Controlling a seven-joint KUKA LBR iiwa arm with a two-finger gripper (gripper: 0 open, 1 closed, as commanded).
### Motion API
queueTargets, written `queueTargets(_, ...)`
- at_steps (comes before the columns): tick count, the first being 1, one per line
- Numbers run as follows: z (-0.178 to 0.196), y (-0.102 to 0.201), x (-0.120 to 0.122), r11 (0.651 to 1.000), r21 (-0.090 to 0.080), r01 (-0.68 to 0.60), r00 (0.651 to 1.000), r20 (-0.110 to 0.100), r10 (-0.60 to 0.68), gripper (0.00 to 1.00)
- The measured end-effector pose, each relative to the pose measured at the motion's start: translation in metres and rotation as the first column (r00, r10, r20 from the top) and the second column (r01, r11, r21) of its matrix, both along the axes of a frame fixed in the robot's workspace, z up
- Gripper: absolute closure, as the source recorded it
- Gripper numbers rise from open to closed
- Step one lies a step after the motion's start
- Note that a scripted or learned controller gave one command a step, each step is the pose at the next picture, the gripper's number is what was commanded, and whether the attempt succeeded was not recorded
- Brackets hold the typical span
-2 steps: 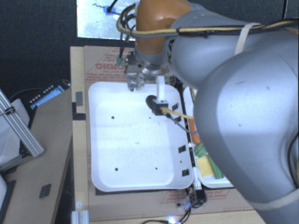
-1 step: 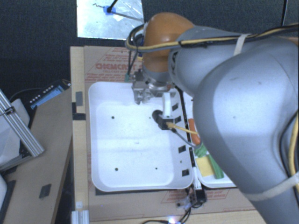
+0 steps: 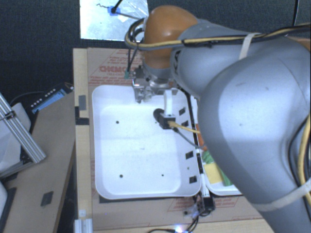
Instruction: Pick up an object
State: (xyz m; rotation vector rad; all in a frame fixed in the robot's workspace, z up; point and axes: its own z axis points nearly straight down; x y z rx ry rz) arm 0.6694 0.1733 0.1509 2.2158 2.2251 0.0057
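My gripper (image 3: 139, 97) hangs over the back edge of the left bin (image 3: 136, 169), below the orange wrist band (image 3: 165, 28). No object shows under it on the white floor there. The grey arm covers most of the right bin (image 3: 224, 192). At that bin's left side a yellow object (image 3: 215, 173) lies near the front, with a green piece (image 3: 207, 157) and a bit of orange (image 3: 201, 142) just behind it. The gripper is well away from these, to their upper left.
A black fitting with a yellow cable (image 3: 167, 122) hangs off the arm over the left bin. The bins rest on a cardboard sheet (image 3: 82, 130). A metal frame (image 3: 19, 135) stands at the left, and a silver sheet (image 3: 112, 11) lies behind the bench.
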Motion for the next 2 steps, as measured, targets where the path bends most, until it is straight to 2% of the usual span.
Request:
queueTargets(1, -0.034, -0.055, -0.001, 1.000, -0.003, 0.007, 1.000, -0.004, -0.007, 1.00)
queueTargets(2, 0.077, -0.031, 0.002, 1.000, 0.002, -0.002, 1.000, 0.011, 0.001, 1.00)
